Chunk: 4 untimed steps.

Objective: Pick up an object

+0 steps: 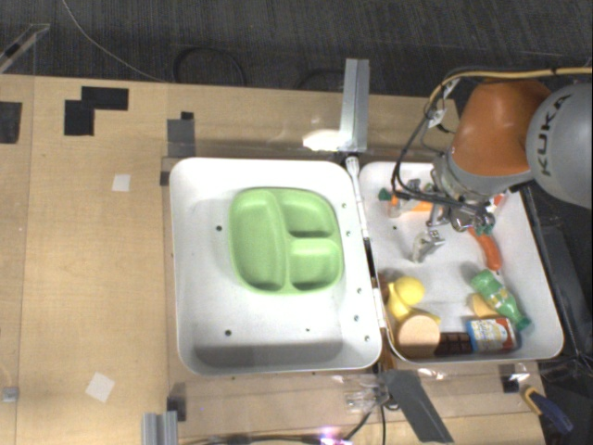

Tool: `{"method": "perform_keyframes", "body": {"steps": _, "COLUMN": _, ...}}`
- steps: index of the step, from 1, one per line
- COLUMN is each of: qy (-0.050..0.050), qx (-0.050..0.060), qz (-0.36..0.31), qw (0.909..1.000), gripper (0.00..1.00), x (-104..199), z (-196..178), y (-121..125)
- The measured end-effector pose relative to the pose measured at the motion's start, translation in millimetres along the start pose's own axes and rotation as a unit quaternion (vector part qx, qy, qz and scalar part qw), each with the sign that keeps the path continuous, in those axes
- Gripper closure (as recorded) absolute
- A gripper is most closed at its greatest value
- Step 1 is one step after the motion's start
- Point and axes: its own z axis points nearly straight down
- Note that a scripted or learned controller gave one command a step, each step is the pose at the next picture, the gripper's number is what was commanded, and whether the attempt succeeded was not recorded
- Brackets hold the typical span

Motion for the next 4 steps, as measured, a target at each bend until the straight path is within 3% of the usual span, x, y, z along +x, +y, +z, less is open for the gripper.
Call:
{"method": "perform_keyframes", "body": {"steps": 1, "qy": -0.002, "qx": 0.001, "qz": 0.032, "qw": 0.9995, "gripper": 0.00, "x": 21, "z": 0, "y": -7}}
{"method": "perform_keyframes", "body": {"steps": 2, "qy": -0.003, "qx": 0.001, "qz": 0.057, "qw": 0.9984, "gripper": 0.00, "x": 77, "z": -2, "y": -11}}
{"method": "perform_keyframes", "body": {"steps": 3, "qy": -0.003, "qx": 0.002, "qz": 0.018, "qw": 0.9998, "gripper": 0.00, "x": 31, "z": 0, "y": -26}}
{"method": "perform_keyframes", "body": {"steps": 4, "qy": -0.002, "qx": 0.003, "qz": 0.030, "qw": 0.9996, "gripper": 0.00, "x": 96, "z": -2, "y": -66}}
